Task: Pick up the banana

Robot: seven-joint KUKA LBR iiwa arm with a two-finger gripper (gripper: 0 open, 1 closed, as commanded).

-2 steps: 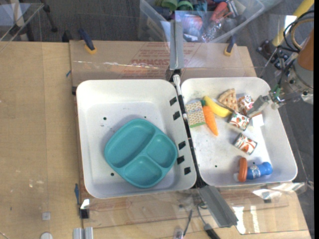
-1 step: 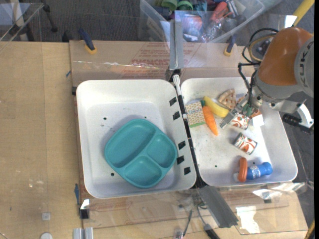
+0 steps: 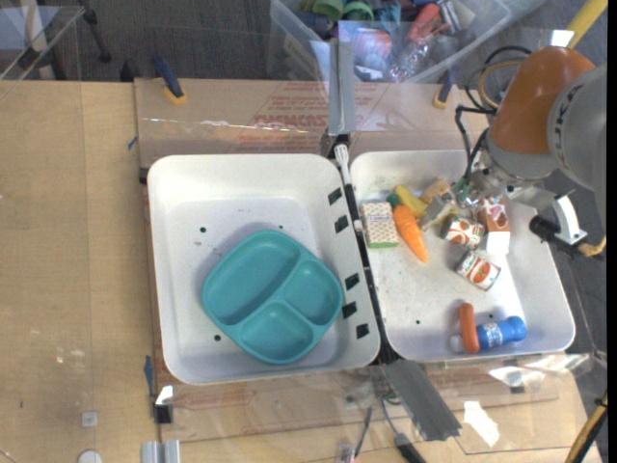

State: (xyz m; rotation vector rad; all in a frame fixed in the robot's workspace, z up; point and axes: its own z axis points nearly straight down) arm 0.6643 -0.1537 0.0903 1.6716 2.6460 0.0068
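Observation:
The banana [image 3: 406, 200] is a small yellow piece lying in the right bin [image 3: 540, 297], near its back left part, just above an orange carrot [image 3: 411, 232]. My gripper [image 3: 462, 201] is low in the same bin, to the right of the banana and a short gap away from it, among a cluster of small items. The grey arm with its orange band [image 3: 536, 99] comes down from the upper right. Nothing shows as held.
A teal divided plate [image 3: 273, 295] lies in the left bin [image 3: 183, 191]. The right bin also holds a small green-topped box [image 3: 379, 225], red-and-white cans [image 3: 473, 249], an orange tube [image 3: 468, 327] and a blue bottle [image 3: 502, 332]. A clear tub of toys [image 3: 405, 8] stands behind.

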